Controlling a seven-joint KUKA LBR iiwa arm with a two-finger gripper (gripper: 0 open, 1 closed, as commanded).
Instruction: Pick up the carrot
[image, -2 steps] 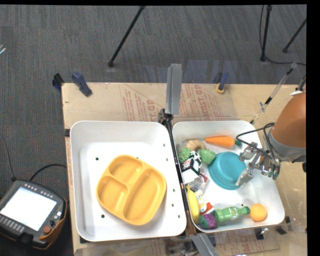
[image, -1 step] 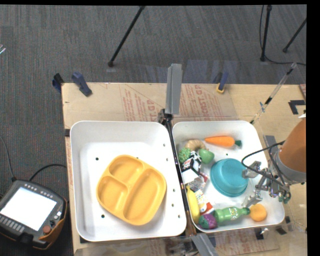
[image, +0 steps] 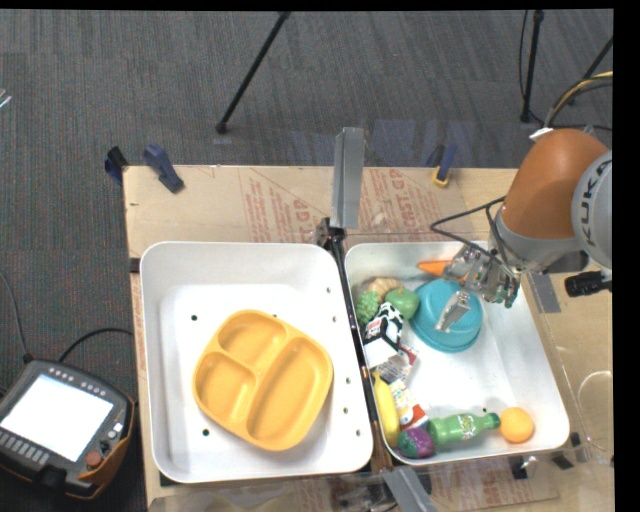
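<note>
Carrot lies in the right bin, close to its far wall, just behind a blue bowl and touching or nearly touching the bowl's rim. Only the orange end of it is visible; the rest is hidden by the gripper. The gripper hangs over the blue bowl, at the end of the grey arm that comes in from the right. I cannot tell if the fingers are apart or together, because they are small and blurred against the bowl. Nothing is seen between them.

To the left of the bowl, in the same bin, there are a green toy, a beige object and a black and white packet. Near the front wall lie a yellow banana, a green bottle, a purple object and an orange ball.

The left bin holds a yellow plate with three compartments. Both bins stand side by side on the table. A tablet with a bright screen sits on the floor at the lower left.
</note>
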